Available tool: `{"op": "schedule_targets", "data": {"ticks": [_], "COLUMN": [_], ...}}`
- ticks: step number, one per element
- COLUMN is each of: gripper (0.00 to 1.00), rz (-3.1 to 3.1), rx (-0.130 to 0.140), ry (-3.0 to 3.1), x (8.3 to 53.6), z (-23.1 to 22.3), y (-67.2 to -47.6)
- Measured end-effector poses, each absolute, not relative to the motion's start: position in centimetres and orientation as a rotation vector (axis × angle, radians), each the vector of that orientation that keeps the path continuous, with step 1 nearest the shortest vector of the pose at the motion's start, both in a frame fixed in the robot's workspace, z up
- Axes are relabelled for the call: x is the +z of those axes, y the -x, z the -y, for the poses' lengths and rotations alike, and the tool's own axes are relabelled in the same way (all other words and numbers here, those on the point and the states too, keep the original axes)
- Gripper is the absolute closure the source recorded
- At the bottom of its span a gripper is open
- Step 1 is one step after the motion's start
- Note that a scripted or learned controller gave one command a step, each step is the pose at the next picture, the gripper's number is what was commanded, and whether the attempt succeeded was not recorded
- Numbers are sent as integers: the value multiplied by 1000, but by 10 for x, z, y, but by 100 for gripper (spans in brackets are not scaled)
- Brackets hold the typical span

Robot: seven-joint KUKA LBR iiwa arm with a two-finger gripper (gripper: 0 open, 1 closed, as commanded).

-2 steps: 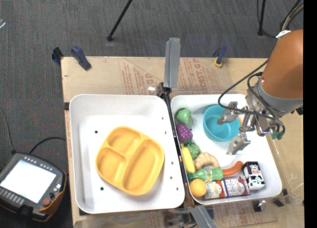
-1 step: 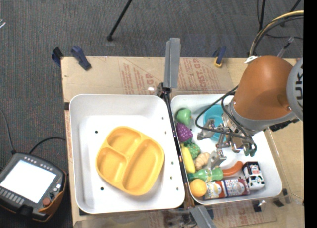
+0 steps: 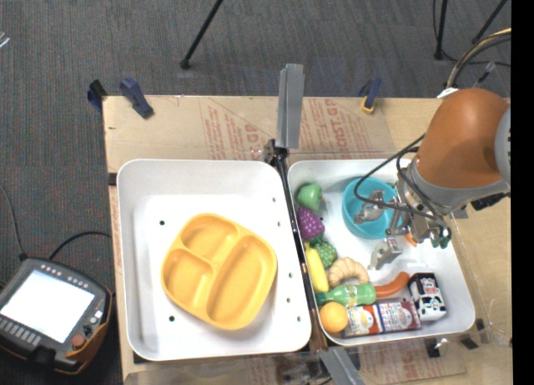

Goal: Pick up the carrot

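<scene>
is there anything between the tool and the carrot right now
Nothing visible lies between them. The tool hangs just above and left of the carrot, which lies in the right bin. Neighbours crowd the carrot: a green bottle at its left end and a small carton on its right.

Evenly and brightly lit from overhead, with no hard glare. Soft, short shadows under the yellow tray [image 3: 219, 270] and along the inner walls of the white bins [image 3: 133, 208]. Slightly soft focus throughout, grainier on the dark carpet [image 3: 100, 24] at the upper left. Mild highlight on the orange band [image 3: 463, 137].
</scene>
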State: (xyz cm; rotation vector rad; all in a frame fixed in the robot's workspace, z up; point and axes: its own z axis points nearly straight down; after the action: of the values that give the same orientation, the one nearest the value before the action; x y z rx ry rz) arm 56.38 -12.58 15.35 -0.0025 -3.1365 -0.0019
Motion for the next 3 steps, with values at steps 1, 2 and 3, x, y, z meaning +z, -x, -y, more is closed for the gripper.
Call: {"op": "schedule_targets", "data": {"ticks": [1,2,3], "gripper": [0,0,100], "rz": [3135,3142,3142], "rx": [-5,-1,-1], "ry": [118,57,51], "x": [94,88,99], "z": [161,183,182], "y": [-610,-599,-600]}}
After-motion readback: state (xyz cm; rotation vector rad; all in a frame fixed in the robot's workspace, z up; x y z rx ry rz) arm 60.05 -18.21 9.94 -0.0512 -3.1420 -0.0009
